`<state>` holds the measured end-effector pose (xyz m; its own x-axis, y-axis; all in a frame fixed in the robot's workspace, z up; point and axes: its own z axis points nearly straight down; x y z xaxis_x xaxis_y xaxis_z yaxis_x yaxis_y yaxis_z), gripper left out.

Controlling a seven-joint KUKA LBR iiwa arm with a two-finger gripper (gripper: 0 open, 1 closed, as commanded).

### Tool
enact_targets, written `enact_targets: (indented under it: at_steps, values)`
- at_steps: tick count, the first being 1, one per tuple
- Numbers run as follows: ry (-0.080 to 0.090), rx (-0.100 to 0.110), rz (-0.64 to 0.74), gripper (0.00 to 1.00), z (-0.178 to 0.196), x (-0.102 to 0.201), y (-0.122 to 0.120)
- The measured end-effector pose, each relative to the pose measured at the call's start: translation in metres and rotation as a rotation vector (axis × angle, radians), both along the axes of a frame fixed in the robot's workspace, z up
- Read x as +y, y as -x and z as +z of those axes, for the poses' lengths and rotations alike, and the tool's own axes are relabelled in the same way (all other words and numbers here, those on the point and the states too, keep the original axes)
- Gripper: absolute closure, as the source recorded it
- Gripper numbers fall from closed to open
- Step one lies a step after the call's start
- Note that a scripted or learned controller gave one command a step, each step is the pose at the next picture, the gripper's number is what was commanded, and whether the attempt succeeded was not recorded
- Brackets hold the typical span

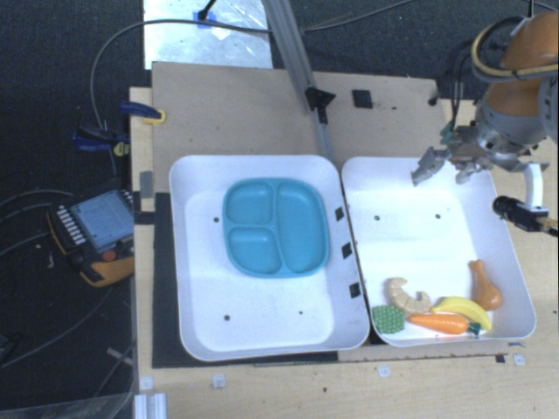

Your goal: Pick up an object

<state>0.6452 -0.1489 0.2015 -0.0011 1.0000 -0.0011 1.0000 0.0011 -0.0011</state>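
Orange carrot [439, 324], smooth moulded plastic, tapered; lies at the near edge of the right bin [419, 234], by its near right corner. Touching or crowding it: yellow banana [463, 307], curved; tan croissant-like piece [407, 296]; green knobbly piece [389, 319]; orange-brown drumstick [485, 288]. Gripper [447, 168], grey metal, jaws spread and holding nothing, over the bin's far edge, well apart from the cluster. Risk: tight packing may block a finger; slick rounded shapes may slip. Left bin [201, 304]: blue divided plate [276, 227].
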Motion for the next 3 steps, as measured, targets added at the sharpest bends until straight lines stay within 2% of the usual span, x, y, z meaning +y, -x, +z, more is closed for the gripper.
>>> enact_targets:
  at_steps: [2,3]
  values:
    - [0.000,0.001,-0.001,0.00,-0.100,-0.017,-0.001]
    - [0.001,-0.007,0.001,1.00,-0.085,-0.017,-0.004]
